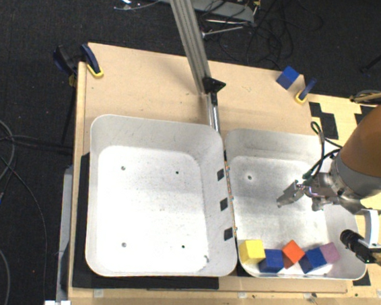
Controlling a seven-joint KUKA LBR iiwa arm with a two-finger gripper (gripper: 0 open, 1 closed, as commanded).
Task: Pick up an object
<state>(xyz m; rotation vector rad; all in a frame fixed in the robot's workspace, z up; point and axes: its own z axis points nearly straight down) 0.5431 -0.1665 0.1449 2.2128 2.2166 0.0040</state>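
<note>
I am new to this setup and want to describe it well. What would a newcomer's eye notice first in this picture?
First, the row of coloured blocks along the near edge of the right bin: yellow block, two blue ones, orange block and a pale purple one. Next, the gripper above that bin's bare middle, reaching in from the right. A lone blue block sits on the bench's far corner.

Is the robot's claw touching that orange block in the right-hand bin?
Apart. The camera view shows the gripper well up the bin from the orange block, with bare white bin floor between them.
</note>
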